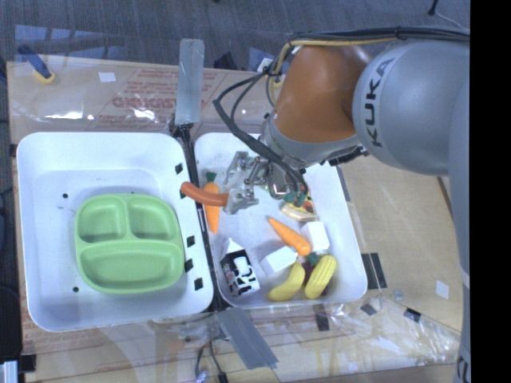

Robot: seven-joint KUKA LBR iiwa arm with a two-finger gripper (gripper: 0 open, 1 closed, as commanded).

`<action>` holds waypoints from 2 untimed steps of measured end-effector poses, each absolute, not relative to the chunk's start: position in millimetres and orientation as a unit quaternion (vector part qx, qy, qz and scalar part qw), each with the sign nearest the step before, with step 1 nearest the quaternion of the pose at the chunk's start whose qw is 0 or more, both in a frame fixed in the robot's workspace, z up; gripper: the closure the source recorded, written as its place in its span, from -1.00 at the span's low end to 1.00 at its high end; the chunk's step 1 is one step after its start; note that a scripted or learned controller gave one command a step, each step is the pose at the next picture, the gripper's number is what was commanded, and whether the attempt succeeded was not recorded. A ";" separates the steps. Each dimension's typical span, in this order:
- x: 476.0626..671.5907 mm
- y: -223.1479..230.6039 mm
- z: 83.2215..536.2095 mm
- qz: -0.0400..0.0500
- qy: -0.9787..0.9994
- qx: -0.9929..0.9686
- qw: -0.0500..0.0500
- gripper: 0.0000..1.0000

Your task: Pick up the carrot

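My arm (375,94) reaches in from the right and hangs over the right bin (345,214), its orange band sitting just above the wrist. My tool (239,188) is at the left side of that bin, close to the wall shared with the left bin (32,214). Whether it is spread or pressed together I cannot tell: the metal parts blur into one another from this angle.

There are two carrot-like pieces here. One carrot (209,206) lies at the left edge of the right bin, beside the dividing wall, right at my tool; its green top points up toward the far side and its orange body runs down toward the near side. A curved orange piece (196,191) crosses just above it, reaching over the divider. I cannot tell whether anything sits between the tool's tips. A second carrot (289,236) lies tilted in the middle of the right bin, apart from the tool.

Near that second carrot sit a white block (281,258) and another white block (318,234). At the near edge of the bin lie a banana (287,284) and a corn cob (321,276), side by side, with a black-and-white carton (239,273) to their left.

The left bin holds a green divided plate (128,242). Both bins rest on the table (399,214).
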State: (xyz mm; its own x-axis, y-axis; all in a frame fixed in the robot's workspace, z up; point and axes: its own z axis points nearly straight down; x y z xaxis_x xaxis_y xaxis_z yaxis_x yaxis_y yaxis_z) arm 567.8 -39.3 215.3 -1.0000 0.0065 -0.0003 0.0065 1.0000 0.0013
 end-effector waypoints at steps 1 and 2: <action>567.8 -41.1 215.8 0.000 1.000 0.004 0.001 -1.00; 579.5 -115.1 181.0 0.000 0.989 -0.149 0.000 -1.00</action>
